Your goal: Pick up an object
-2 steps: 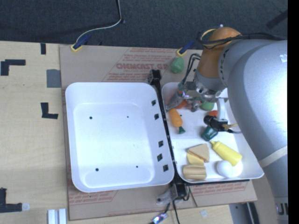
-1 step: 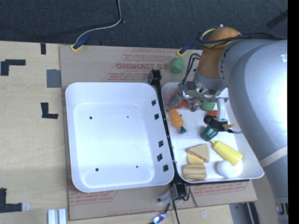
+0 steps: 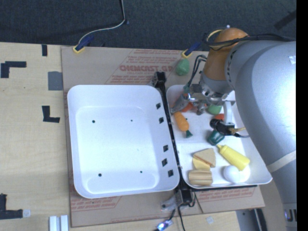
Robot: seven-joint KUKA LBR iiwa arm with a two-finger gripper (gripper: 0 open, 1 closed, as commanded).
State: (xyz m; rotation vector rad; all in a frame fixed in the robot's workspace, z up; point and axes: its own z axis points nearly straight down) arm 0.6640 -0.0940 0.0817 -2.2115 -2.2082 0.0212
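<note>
The gripper (image 3: pixel 188 100) hangs low in the right bin (image 3: pixel 262 177); whether it is open or clamped, I cannot tell. A carrot (image 3: pixel 181 121) lies just below it. Farther below lie a wedge (image 3: pixel 205 156), bottle (image 3: pixel 233 156), egg (image 3: pixel 234 174) and roll (image 3: pixel 199 177).

Your arm (image 3: pixel 269 95): broad, rounded grey shell. Above the fingers, you have an orange band (image 3: pixel 219 57) at the wrist, thin black cables (image 3: pixel 196 71) alongside it, and a metal gripper (image 3: pixel 192 101).
</note>
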